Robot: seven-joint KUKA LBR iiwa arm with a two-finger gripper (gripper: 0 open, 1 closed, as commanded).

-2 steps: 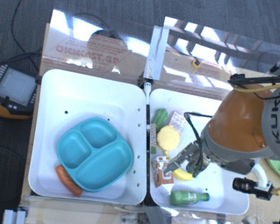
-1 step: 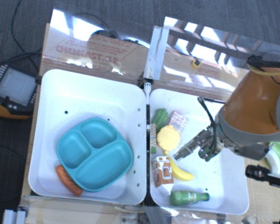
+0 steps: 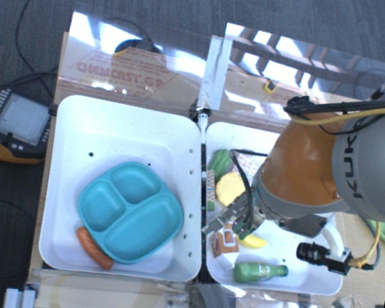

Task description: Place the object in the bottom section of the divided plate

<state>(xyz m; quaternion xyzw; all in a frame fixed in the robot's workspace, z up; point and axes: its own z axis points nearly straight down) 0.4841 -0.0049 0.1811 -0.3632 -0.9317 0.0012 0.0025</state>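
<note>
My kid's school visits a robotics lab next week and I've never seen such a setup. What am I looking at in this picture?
One camera looks down at a slant on a bench bearing two shallow white bins. The big grey and orange shape at right is a robot arm; it reaches down into the right bin, and its end effector sits low among the objects there. The picture does not let me tell whether it holds anything. That bin holds toy foods: a green bottle, a yellow round piece, something green and a small brown item. The left bin holds a blue divided plate with an orange sausage-like piece beside it.
</note>
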